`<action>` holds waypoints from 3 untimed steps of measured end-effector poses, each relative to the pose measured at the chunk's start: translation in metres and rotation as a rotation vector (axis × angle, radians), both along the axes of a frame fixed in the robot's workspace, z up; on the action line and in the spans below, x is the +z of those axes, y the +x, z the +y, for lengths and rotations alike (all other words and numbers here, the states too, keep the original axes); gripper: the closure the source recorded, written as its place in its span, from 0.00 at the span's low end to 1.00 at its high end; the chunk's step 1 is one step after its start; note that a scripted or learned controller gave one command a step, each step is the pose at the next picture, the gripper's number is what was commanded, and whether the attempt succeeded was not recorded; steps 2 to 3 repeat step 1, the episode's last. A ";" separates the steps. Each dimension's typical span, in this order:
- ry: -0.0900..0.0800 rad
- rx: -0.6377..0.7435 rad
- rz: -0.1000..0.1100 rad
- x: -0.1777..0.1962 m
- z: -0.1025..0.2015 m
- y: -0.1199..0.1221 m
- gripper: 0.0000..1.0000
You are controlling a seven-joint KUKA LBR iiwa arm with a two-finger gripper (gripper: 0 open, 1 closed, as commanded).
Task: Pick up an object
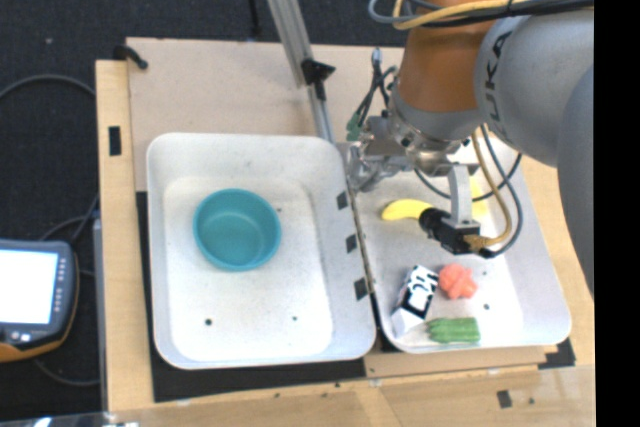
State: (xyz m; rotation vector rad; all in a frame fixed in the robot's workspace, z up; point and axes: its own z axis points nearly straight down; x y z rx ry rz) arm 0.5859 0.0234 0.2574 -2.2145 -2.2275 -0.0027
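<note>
Aim for the yellow banana (pixel 403 210), lying in the upper left of the right bin (pixel 540 315) just beside the gripper (pixel 360 170), with the pink ball (pixel 458 281), green piece (pixel 453 330) and black-and-white block (pixel 420 287) lower down. Cannot tell the gripper's state, open or closed, from this slant. Shift clear of the bin wall, centre over the banana's middle, descend straight and close across its narrow width.

Two bins (pixel 300 315) (pixel 530 305), one bowl (pixel 236 228), four items (pixel 403 209) (pixel 458 281) (pixel 453 330) (pixel 418 291)
</note>
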 end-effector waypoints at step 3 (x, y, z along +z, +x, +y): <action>0.000 -0.001 0.001 0.004 0.047 -0.021 1.00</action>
